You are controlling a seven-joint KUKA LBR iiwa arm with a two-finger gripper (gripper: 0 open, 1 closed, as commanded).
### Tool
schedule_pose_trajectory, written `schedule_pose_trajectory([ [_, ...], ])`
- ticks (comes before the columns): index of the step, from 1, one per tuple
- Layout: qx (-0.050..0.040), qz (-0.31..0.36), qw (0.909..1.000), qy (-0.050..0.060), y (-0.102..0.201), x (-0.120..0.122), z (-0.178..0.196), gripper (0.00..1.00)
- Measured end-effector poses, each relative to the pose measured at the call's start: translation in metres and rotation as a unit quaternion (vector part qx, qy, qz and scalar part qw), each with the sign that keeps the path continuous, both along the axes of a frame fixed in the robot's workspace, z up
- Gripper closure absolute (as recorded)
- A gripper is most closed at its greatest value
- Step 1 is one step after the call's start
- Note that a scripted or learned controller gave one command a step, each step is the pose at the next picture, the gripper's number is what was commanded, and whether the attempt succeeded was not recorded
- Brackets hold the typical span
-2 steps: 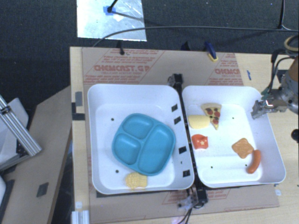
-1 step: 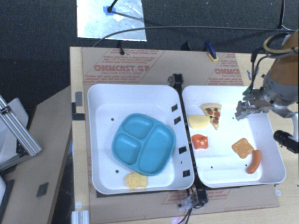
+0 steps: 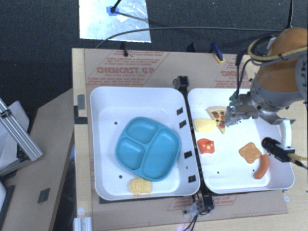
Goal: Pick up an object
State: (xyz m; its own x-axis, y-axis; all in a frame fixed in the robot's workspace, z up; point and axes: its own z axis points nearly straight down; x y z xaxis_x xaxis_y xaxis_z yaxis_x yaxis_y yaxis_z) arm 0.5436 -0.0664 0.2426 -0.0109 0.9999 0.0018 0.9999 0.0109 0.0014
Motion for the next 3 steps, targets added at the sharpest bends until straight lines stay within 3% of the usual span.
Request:
schedule_pose_trajectory([
  [1,0.0004,0.0,1.0,0.0,0.057,-0.01,0.005,1.0],
  [3,0.0004,0.0,1.0,0.001,0.163,-0.047,-0.021,1.0],
])
